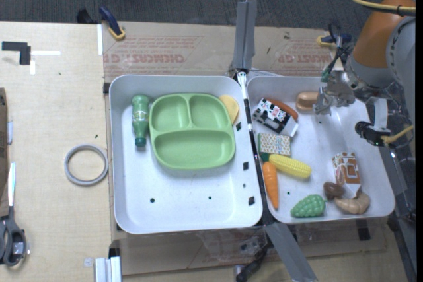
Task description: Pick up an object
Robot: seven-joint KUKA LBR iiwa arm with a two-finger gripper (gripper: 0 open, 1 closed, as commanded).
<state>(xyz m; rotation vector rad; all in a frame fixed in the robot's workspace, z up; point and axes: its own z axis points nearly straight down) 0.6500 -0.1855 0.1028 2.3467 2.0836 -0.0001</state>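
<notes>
Two white bins on a bench; gripper [328,101], grip unreadable, hovers at the right bin's [377,168] far edge, bun [307,100] just left.

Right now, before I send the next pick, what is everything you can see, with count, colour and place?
bins: 2, white, side by side
plate: 1, green, left bin
bottle: 1, green, left of plate
yellow piece: 1, plate's right edge
bread roll: 1, tan, right bin, top
corn: 1, yellow, right bin
carrot: 1, orange, below corn
green toy: 1, bottom
tape ring: 1, grey, bench left
scissors: 1, far left
gripper: 1, grey, beside roll
</notes>
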